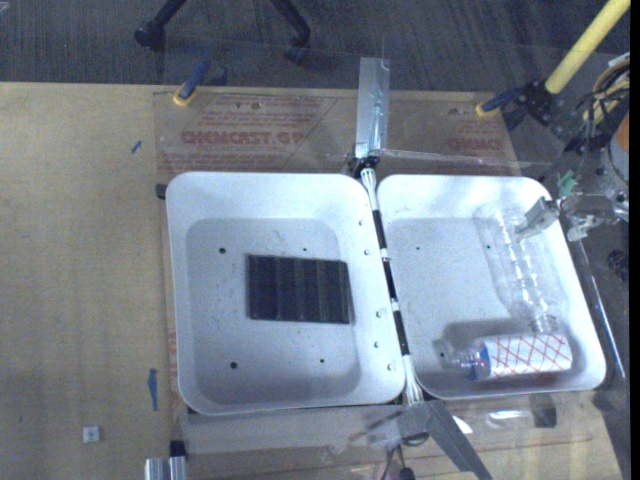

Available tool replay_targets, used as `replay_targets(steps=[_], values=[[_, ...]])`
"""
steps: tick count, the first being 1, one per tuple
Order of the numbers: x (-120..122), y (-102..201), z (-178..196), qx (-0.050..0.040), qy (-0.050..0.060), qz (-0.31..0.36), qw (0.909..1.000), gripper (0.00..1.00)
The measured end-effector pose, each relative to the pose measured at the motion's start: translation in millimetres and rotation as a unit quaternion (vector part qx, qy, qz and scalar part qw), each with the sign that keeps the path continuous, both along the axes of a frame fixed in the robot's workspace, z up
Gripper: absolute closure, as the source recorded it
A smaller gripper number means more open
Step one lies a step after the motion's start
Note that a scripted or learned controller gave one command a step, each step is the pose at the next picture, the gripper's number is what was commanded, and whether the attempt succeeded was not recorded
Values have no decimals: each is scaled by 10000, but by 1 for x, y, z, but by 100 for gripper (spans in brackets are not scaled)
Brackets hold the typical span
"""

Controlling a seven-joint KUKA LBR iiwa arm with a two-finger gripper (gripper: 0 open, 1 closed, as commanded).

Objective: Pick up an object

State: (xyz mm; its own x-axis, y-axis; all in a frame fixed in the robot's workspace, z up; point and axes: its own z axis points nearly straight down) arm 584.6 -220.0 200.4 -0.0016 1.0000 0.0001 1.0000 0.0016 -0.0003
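The gripper (542, 215) is seen at the right of the view, about halfway down, pointed leftward and slightly downward. Behind it, what appears to be the grey wrist (592, 204) is cut off by the view's edge.

Two white bins (200, 208) side by side on wooden worktop (70, 268). Blue-orange clamps (192, 80) at back edge. Yellow pole (597, 30) top right, black stand legs (225, 3) behind.
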Motion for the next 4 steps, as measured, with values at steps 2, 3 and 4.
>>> replay_targets(steps=[2,3,4], values=[[21,32,-109,-12,-12,-559,9984,0],[-33,15,-111,-28,-62,1307,9914,0],[22,28,-113,14,142,1384,9903,0]])
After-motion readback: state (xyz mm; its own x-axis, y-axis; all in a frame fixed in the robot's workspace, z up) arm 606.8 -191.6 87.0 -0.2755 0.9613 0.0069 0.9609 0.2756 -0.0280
